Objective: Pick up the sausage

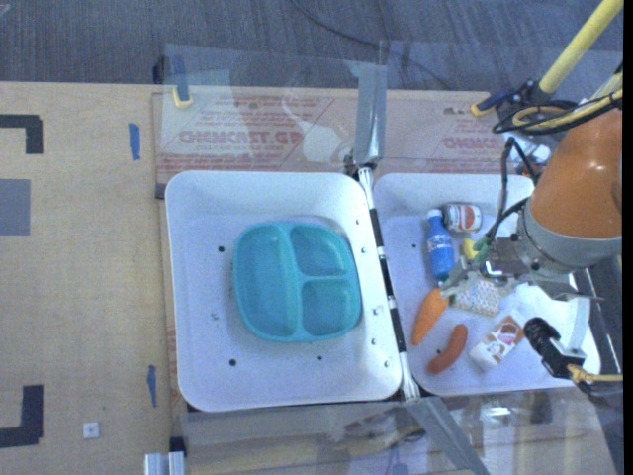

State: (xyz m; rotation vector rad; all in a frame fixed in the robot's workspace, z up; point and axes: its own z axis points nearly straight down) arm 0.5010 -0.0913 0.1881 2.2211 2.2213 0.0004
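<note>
The sausage (447, 349), reddish-brown and short, lies near the front edge of the right bin (401, 198), tilted up to the right. My gripper (487, 268) hangs over the middle of that bin, above and to the right of the sausage, with a gap between them. Nothing shows between it and the sausage but bare bin floor. The grey arm with its orange band (584, 181) reaches in from the right.
An orange carrot (429, 315) lies just left of the sausage, a small white carton (497, 342) just right. A beige textured piece (478, 296) sits under the gripper. A blue bottle (440, 247) and a can (462, 217) lie farther back. The left bin holds a teal divided plate (297, 280).
</note>
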